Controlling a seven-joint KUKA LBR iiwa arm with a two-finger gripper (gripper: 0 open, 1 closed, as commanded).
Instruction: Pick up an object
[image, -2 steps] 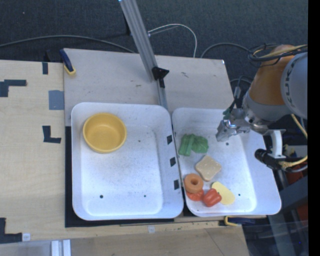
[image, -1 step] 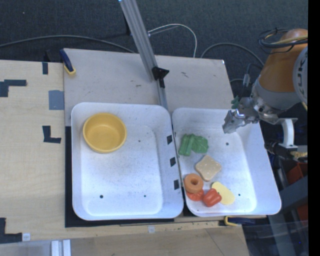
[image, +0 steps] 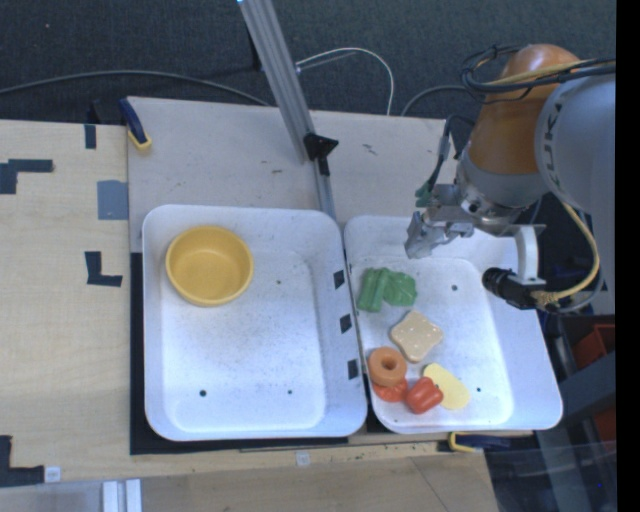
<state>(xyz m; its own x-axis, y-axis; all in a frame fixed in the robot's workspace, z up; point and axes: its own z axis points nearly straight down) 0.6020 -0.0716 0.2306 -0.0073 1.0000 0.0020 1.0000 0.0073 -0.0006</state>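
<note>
Hovering over the far end of the right bin (image: 520, 330), the gripper (image: 428, 240) hangs from the grey arm (image: 575, 130) with its orange band (image: 510, 120) just above the wrist, and from where I stand nothing sits in its grasp. Whether its tips are spread or pressed together I cannot tell; they are a small grey blur against the white plastic. So the pick looks to me not yet done: every toy lies loose on the bin floor, and reaching down, closing and lifting are all left to do. Closest to the claw is the green vegetable (image: 386, 289), lying below it and a little to the left in the view, near but not touching. Further toward the near edge rests the tan bread slice (image: 416, 336), and beyond that a tight cluster: the orange doughnut (image: 387, 366), the red pepper (image: 423, 396) and the yellow piece (image: 450, 388), the last two touching or overlapping. These are well apart from the claw. Over in the left bin (image: 250, 340) sits a yellow bowl (image: 208, 264) alone near its far left corner, the farthest thing from the arm. If I had to guess, the green piece is the likeliest target, since it needs the shortest move.
</note>
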